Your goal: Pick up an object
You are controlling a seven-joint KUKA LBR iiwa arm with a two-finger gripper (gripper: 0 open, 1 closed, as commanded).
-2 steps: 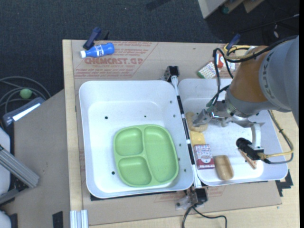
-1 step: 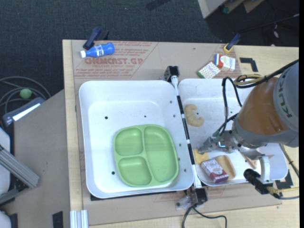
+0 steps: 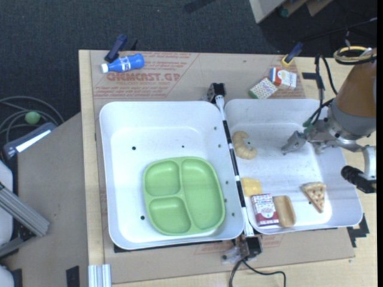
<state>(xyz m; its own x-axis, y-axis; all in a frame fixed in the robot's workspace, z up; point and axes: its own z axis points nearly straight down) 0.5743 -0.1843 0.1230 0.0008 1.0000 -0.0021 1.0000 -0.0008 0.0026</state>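
The grey arm reached in from the right over the right bin [image 3: 353, 211], its orange band showing above the wrist, and the gripper [image 3: 293, 143] hung low over the bin's upper middle with nothing visible between its fingers; whether those fingers were parted or closed could not be made out from where I stood. Just left of it, against the bin's left wall, lay a tan croissant [image 3: 243, 145]. Along the near edge sat a yellow block [image 3: 251, 186], a red-and-white packet [image 3: 264, 210] touching a hot dog bun [image 3: 284, 211], and a pizza slice [image 3: 315, 196] a little apart to the right. The left bin [image 3: 119, 160] held a green divided plate [image 3: 182, 195]. Behind the bins, a blue-and-white bottle [image 3: 123, 63] and small cartons [image 3: 272, 84] rested on the bench.
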